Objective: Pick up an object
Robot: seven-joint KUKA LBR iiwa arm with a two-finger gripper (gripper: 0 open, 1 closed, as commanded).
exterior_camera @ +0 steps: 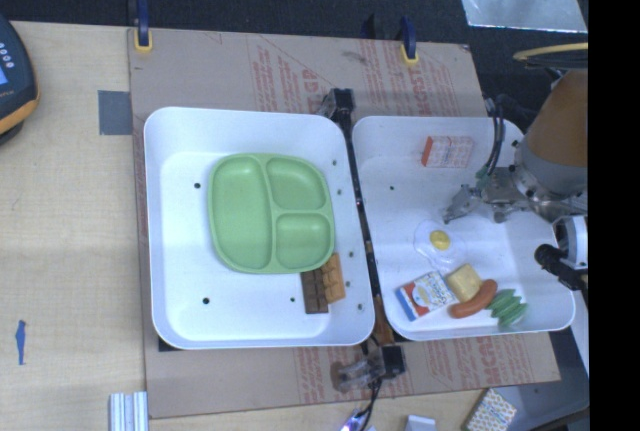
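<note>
The right bin (392,219) holds several small items: an orange and white box (446,151) at the back, a fried egg toy (438,240) in the middle, and near the front a red, white and blue carton (425,294), a yellow cheese piece (463,280), a sausage (473,300) and a green item (508,308). My gripper (478,209) hangs over the right bin's right-middle part, to the right of and behind the egg. It is open with nothing between its fingers.
The left bin (170,219) carries a green divided plate (271,212) and a brown chocolate bar (323,285) at its front right. The bins' walls meet along the middle. A yellow and black device (12,74) lies at the bench's far left.
</note>
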